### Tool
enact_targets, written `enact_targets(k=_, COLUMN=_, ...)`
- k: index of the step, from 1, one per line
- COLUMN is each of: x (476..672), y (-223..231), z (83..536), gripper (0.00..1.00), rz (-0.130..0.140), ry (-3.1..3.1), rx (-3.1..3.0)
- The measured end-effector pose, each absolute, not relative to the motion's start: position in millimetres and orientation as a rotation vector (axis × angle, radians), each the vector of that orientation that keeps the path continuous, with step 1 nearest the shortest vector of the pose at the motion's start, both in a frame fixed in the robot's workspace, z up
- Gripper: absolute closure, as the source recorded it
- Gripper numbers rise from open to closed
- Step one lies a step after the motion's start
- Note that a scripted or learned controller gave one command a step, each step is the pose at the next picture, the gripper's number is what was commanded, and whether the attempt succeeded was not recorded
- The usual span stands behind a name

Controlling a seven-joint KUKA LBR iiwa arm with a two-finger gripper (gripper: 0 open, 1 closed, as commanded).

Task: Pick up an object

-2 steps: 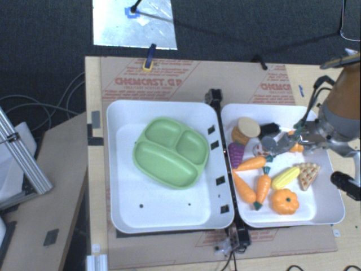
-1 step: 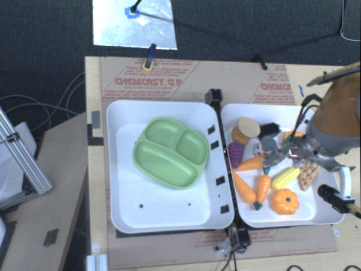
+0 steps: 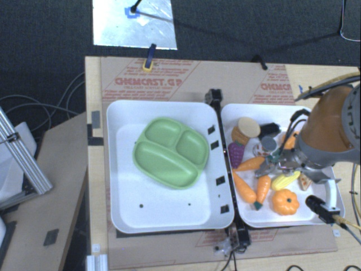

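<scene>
1. The left bin (image 3: 121,208) is smooth white plastic, shallow with rounded corners. It holds a pale green divided plate (image 3: 171,152) with three moulded compartments, matte and rounded, lying up and left of the black divider clips (image 3: 217,145) that run between the bins.

2. Just right of those clips begins the right bin (image 3: 248,219), crowded with glossy toy food. Nearest the clips is a bumpy purple grape cluster (image 3: 236,151), and above it a tan, round bun-like piece (image 3: 246,130).

3. Below the grapes lie tapered orange carrots (image 3: 244,188), one slanting toward the clips, another (image 3: 263,189) standing beside it with a dark green tip. An orange ribbed pumpkin (image 3: 285,202) sits lower right of them, and a yellow corn-like piece (image 3: 285,180) rests just above the pumpkin.

4. The gripper (image 3: 276,161) is down among these toys, just right of the carrots and above the yellow piece, under the grey arm with its orange band. It is too cluttered to tell how it stands, or whether anything is caught in it.

5. My reading: this is the descent-and-grasp step, with nothing visibly lifted. The next move calls for closing squarely on one item, likely a carrot or the yellow piece, then rising straight; the slick, tapered shapes may slip, and close neighbours may get nudged.
</scene>
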State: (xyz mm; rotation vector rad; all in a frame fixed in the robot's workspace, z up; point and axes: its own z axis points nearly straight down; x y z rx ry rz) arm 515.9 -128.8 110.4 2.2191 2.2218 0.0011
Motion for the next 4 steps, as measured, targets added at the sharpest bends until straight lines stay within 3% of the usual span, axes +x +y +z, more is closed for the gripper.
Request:
enact_targets(k=1, x=516.8, y=-128.4, z=84.2, gripper=0.00, rz=0.001, ry=2.222, rx=2.220)
enact_targets(k=2, x=517.0, y=-128.6, z=94.4, gripper=1.00, rz=0.003, ry=2.221, rx=2.219)
enact_targets(k=4, x=513.6, y=-115.1, z=212.8, gripper=1.00, rz=0.004, ry=2.224, rx=2.213)
